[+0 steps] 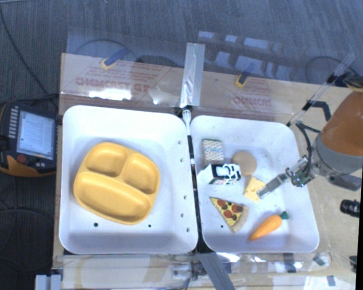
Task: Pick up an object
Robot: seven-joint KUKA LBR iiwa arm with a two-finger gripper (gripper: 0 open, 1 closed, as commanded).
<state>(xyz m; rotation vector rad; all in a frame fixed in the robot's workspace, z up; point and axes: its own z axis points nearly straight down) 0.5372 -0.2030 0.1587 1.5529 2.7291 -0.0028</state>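
You had the gripper (266, 189) low over the cheese wedge (253, 187); jaw state unreadable. Carrot (266, 226) lay diagonal, green tip pointing upper right.

Two bins are sitting side by side on the desk (335, 245). The left bin (70, 226) is holding a tray (117, 181). In the right bin (299, 233), a cracker (212, 151), cookie (245, 162), carton (225, 173) and cheese (253, 188) are lying behind a pizza slice (229, 211) and carrot (267, 226).

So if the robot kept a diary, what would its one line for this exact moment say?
gripper low in right bin | tip at yellow cheese piece | carrot, pizza slice nearby | yellow tray in left bin
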